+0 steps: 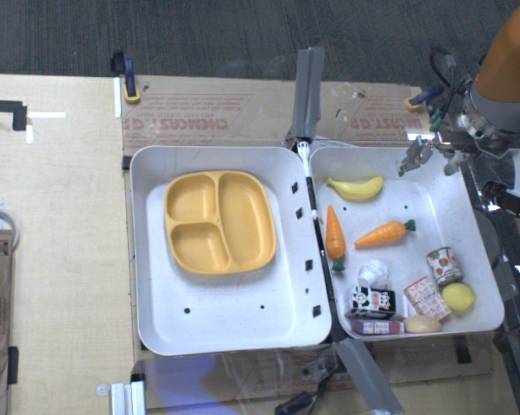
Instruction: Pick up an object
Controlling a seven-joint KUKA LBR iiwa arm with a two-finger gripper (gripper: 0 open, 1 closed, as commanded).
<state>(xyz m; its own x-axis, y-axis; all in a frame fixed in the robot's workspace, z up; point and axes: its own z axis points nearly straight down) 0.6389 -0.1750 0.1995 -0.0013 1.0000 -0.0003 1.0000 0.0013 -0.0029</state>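
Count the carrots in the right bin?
2. One carrot lies upright along the bin's left wall; the other carrot lies tilted mid-bin, below the banana. None seem hidden.

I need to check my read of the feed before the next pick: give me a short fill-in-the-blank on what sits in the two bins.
1. The yellow divided plate lies in the ____ bin.
2. The plate has ____ compartments.
3. The number of carrots in the right bin is ____.
4. The gripper hovers above the right bin's ____ edge.

Missing words: left; three; two; far

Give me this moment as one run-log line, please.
phase: approach | gripper: open, nothing held, over right bin upper right corner | nearest: banana | left bin: yellow plate
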